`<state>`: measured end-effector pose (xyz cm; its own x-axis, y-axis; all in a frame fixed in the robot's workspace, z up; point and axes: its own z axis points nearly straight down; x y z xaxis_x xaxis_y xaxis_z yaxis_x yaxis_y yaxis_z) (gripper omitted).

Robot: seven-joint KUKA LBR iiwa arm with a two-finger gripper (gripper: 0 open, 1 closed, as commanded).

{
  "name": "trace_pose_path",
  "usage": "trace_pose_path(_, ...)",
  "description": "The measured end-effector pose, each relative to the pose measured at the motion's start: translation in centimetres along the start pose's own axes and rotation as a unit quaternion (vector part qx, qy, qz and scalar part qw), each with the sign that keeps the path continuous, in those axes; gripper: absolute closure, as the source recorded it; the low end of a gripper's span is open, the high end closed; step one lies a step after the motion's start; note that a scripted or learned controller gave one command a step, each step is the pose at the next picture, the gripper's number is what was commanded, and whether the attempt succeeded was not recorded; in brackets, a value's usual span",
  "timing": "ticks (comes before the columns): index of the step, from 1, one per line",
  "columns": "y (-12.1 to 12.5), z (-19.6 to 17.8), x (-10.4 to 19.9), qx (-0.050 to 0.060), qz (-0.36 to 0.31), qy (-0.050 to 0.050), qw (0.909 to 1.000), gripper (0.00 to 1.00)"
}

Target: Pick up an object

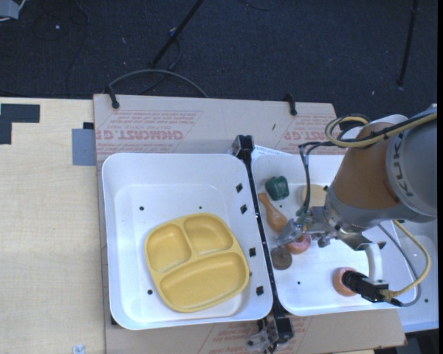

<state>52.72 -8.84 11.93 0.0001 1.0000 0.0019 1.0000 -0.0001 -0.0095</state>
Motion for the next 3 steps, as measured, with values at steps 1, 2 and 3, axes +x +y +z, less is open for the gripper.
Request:
trace_pose_path(1,0.0,3.3,0.1,-0.003,0.000,0.000,1.0000,0.00)
trace_pose_path(2,0.0,2.2,-0.1,-0.002,0.003,0.000,1.0000,1.00)
trace_pose_path(3,-0.4,-2.1,0.1,-0.005,0.001,-0.001,1.0000,1.00)
